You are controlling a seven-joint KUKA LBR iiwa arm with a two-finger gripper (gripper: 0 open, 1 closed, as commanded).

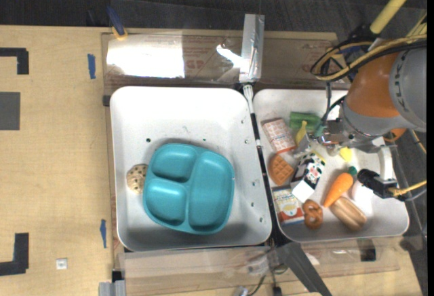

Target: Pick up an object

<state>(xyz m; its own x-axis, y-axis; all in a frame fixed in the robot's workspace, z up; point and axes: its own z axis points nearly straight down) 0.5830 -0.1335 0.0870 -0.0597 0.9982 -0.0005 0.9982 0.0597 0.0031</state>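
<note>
Two bins are sharing our bench: the left bin (129, 111) is carrying a teal divided plate (189, 186), the right bin (393, 220) a crowd of toy food. We are judging the carrot (338, 189) light, stiff and smooth, best gripped across its middle. Our hand (324, 140) is hovering among clutter; its state we cannot tell.

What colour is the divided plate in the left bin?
Teal blue: the divided plate shows best in the camera view from above.
</note>
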